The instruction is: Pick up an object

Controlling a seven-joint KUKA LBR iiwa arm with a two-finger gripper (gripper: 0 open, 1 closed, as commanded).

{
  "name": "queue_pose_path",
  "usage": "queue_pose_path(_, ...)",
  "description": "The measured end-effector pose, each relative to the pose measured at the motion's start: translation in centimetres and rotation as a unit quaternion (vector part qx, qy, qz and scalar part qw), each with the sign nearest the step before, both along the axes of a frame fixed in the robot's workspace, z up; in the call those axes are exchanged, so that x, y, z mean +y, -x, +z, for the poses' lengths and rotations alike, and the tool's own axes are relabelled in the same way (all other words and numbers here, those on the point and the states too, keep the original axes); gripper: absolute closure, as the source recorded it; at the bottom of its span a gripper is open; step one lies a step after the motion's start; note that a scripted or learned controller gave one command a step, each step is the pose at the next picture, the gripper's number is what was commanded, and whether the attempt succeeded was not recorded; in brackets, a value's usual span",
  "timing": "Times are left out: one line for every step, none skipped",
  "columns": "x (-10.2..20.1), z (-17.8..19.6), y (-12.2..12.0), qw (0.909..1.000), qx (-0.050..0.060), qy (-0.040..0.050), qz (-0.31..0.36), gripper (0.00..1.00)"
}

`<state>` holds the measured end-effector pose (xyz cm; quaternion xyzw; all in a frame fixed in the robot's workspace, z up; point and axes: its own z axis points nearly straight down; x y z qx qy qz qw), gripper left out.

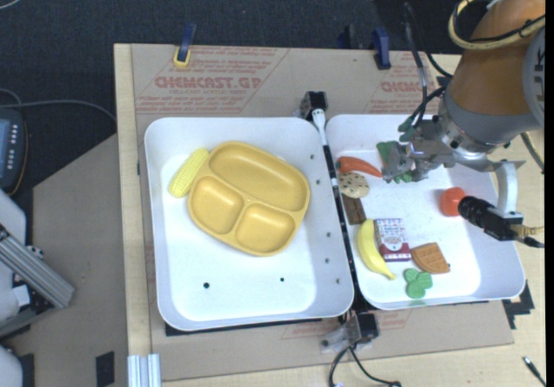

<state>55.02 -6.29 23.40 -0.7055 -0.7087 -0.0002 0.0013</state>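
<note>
From my remote station I saw the left bin (164, 229) holding a yellow corn cob (188, 172) near its upper left, lying just beside and touching the rim of a yellow divided plate (249, 198), which sat tilted across the middle of that bin.

Moving right across the divider, the right bin (493, 277) carried the clutter. Closest to the divider lay an orange carrot (359, 166) with a round cookie (352, 185) just below it, and a dark brown bar (353, 210) below that, against the bin's left wall. Further down lay a yellow banana (372, 248), and just beside it a small red-and-white packet (392, 238). Right of the packet sat a brown cracker-like piece (430, 258), with a green toy piece (417, 282) under it near the bin's front edge.

The gripper (405, 162) hung low over the upper part of the right bin, just right of the carrot's tip. I couldn't tell how wide its tool end stood, nor whether it touched anything. An orange-red round object (452, 201) sat to the right, below the arm's wrist.
</note>
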Motion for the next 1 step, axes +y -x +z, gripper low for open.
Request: queue_pose_path(-0.19,0.03,-0.27,1.0,-0.001,0.0009,-0.001,1.0)
